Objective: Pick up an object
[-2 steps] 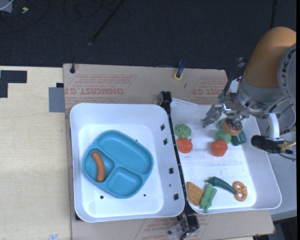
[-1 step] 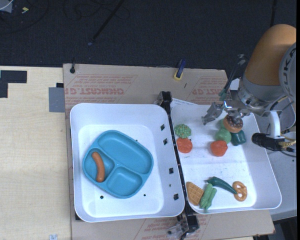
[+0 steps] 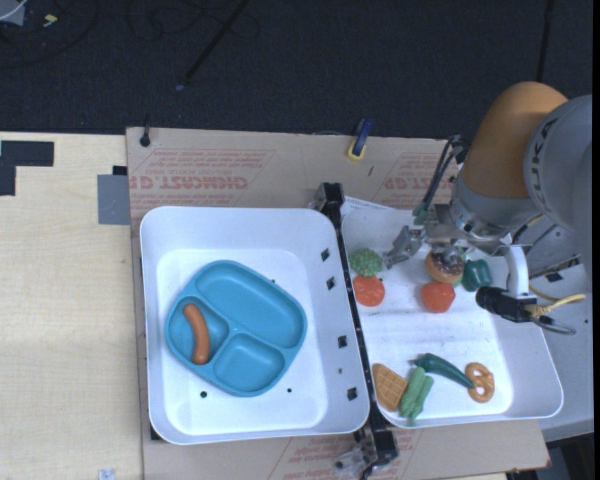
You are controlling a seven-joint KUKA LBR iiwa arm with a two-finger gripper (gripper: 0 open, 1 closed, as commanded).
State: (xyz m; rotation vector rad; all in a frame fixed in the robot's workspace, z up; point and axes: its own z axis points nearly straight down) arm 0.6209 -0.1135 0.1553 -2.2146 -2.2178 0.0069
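Note:
My gripper (image 3: 432, 248) hangs over the back of the right bin (image 3: 525, 353), below the arm's orange band (image 3: 505, 148). Right under it lies a small brown and orange toy food (image 3: 445, 265), partly hidden by the gripper, with a teal piece (image 3: 475, 273) beside it. A red tomato (image 3: 438, 296) sits just in front of the gripper. To its left are a green broccoli-like piece (image 3: 365, 261) and a second red tomato (image 3: 369, 291). Whether the gripper touches any of these cannot be made out.
At the right bin's front lie a waffle (image 3: 385, 381), a green pickle (image 3: 416, 393), a dark green pepper (image 3: 442, 365) and a pretzel (image 3: 480, 380). The left bin (image 3: 170, 238) holds a blue divided plate (image 3: 270, 313) with a sausage (image 3: 197, 331). A black divider (image 3: 342, 298) separates the bins.

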